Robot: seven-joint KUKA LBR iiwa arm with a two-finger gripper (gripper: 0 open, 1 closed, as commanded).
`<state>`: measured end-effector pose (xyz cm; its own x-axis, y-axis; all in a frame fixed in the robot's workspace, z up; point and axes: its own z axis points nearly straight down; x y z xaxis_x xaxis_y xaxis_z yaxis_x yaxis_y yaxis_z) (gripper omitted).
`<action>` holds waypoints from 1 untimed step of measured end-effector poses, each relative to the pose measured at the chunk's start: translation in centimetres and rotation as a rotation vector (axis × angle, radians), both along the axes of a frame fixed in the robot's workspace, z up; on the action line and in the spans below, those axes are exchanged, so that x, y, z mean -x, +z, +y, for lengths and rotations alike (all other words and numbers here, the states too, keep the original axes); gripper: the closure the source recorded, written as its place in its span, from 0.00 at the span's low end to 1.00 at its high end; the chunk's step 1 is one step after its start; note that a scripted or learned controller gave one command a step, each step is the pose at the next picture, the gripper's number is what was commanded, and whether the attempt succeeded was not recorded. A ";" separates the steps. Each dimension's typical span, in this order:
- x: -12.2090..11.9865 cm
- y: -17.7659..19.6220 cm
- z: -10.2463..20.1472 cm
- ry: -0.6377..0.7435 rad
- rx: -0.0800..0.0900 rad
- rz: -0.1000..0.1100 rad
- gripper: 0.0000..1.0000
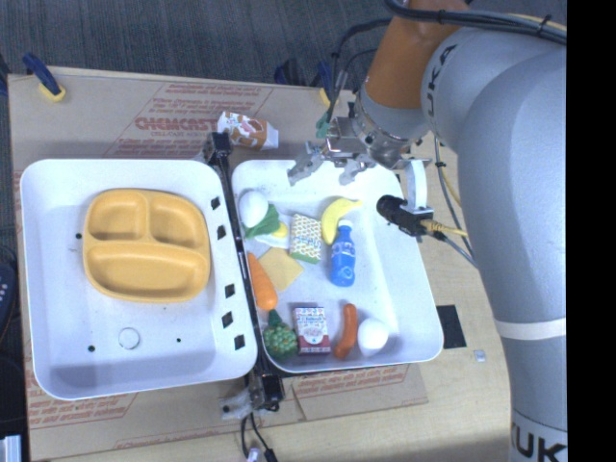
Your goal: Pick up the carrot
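Bin [416, 287]: carrot [262, 282] below-left of claw [332, 168].

The arm [500, 162] runs out of the picture at the top and bottom on the right, so its base is cut off. The wrist covers the far rim of the right bin [414, 287] behind the gripper [332, 166]. Well in front of the jaws, the carrot [262, 282] lies against the bin's left wall, its lower tip hidden by the broccoli [280, 338]. The print on the small carton [310, 328] there is too small to read.
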<state>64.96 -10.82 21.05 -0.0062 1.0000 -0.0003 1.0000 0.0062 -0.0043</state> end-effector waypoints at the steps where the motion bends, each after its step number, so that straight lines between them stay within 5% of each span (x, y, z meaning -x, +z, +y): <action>1: 6.5 -2.0 3.5 0.037 0.000 0.002 0.00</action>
<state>58.49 -7.35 19.10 -0.0435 0.9991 0.0001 0.9990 0.0435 -0.0059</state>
